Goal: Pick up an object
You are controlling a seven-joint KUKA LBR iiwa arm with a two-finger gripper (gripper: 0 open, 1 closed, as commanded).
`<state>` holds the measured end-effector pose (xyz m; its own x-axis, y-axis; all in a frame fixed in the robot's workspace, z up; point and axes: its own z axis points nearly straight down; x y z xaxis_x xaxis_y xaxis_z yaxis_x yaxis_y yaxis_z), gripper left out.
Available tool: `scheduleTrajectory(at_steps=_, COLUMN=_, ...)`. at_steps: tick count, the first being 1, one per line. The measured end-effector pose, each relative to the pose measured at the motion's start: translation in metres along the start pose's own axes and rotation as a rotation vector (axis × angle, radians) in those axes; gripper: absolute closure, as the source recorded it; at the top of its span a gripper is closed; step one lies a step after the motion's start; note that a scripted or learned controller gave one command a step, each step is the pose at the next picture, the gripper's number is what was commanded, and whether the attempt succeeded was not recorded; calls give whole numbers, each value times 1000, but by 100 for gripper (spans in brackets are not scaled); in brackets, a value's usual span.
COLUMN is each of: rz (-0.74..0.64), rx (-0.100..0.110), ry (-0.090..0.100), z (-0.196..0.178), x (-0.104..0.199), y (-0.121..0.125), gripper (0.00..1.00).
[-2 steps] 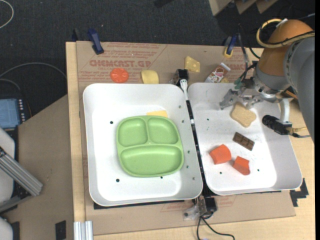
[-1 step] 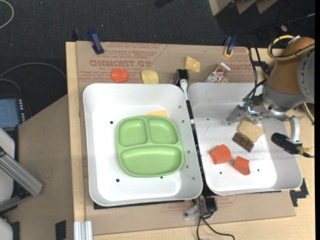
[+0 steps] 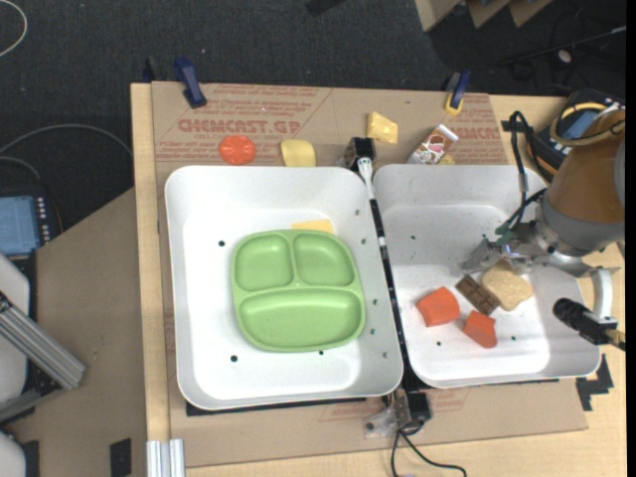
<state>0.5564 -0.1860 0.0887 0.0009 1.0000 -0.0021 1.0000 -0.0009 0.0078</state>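
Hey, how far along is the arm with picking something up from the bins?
Done: the claw has reached down into the right white bin, right at the tan bread-like piece. In hand: nothing visibly lifted. Left: gripping and raising a piece; the two orange blocks and the brown bar lie on the bin floor.

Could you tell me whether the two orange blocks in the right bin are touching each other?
Apart: the camera view shows white bin floor between the larger orange block and the smaller orange block.

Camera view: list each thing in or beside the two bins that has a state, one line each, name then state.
Green plate: upright in left bin, compartments bare.
Yellow slab: partly tucked behind the plate.
Tan block: lying in right bin, beneath the gripper.
Brown block: touching the tan block.
Orange blocks: lying apart, loose.
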Motion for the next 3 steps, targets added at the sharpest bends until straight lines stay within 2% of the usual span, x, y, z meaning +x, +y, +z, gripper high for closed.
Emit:
scheduleTrajectory(at_steps=1, rz=0, rx=-2, ry=-2, z=0, x=-15, y=-45, gripper=0)
scheduleTrajectory(at_steps=2, rz=-9, rx=-8, ry=7, z=-2, x=-32, y=-71, gripper=0)
scheduleTrajectory(at_steps=3, rz=-10, rx=-17, ry=-6, z=-184, x=-9, y=34, gripper=0)
